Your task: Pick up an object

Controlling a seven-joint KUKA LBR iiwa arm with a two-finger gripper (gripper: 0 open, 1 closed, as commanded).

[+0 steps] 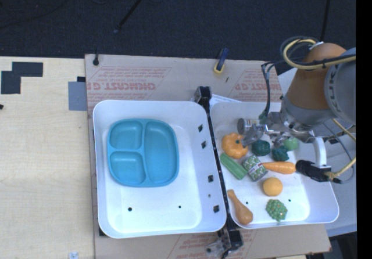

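Note:
The right bin (325, 208) holds several toy foods. An orange-yellow pumpkin (234, 146) lies at its left, with a dark teal ball (261, 147), a second teal piece (280, 154) and a light green piece (290, 143) beside it. Lower down lie a green cucumber (232, 166), a green-and-white block (254, 167), a carrot (279, 166), an orange ball (272, 186), a bumpy green piece (276, 209) and a tan squash (240, 207). My gripper (253, 130) hangs low over the bin's upper middle, just above and right of the pumpkin, with nothing visibly held.
The left bin (116, 211) holds a blue divided plate (143, 153). A black divider (212, 153) separates the two bins. The arm's grey and orange body (317, 86) covers the right bin's far right corner. Bare floor shows along the right bin's front right.

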